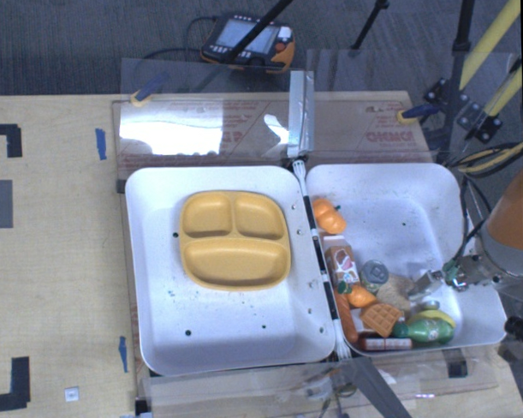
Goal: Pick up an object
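- Camera view: the left bin, smooth white plastic with rounded corners, bears a matte yellow tray divided into three compartments.
- The right bin holds toy food heaped along its left wall and near edge: an orange piece, a gridded waffle, a glossy green piece.
- The gripper sits low just above this heap; its pincer state cannot be told.

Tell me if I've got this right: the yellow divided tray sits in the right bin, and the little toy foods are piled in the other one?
Not quite. The camera view shows the yellow divided tray in the left bin, not the right. The toy foods are piled in the right bin, along its left wall and near corner.
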{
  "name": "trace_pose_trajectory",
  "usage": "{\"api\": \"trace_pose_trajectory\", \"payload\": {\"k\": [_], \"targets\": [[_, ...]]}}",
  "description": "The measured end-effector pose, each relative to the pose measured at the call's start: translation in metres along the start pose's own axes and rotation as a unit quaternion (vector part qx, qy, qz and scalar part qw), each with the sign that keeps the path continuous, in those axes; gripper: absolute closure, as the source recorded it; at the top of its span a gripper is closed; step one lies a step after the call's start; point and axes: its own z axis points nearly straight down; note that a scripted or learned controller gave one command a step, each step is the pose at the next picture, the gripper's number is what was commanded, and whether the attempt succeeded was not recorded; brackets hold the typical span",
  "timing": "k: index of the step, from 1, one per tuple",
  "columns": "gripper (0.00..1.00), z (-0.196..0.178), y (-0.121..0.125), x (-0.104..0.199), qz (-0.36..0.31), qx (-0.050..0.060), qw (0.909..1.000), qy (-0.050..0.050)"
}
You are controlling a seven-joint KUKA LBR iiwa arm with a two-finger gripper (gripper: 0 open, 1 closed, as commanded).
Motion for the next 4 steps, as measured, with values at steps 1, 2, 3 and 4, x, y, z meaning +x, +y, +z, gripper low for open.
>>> {"api": "trace_pose_trajectory", "payload": {"k": [1,2,3,4], "targets": [[0.0,0.01,0.013,0.054,-0.136,-0.008,0.9907,-0.006],[0.0,0.001,0.007,0.026,-0.21,-0.005,0.9777,-0.003],[0.0,-0.048,-0.003,-0.027,-0.001,0.0,1.0,0.0],[0.0,0.014,0.007,0.038,-0.069,-0.003,0.9976,-0.001]]}}
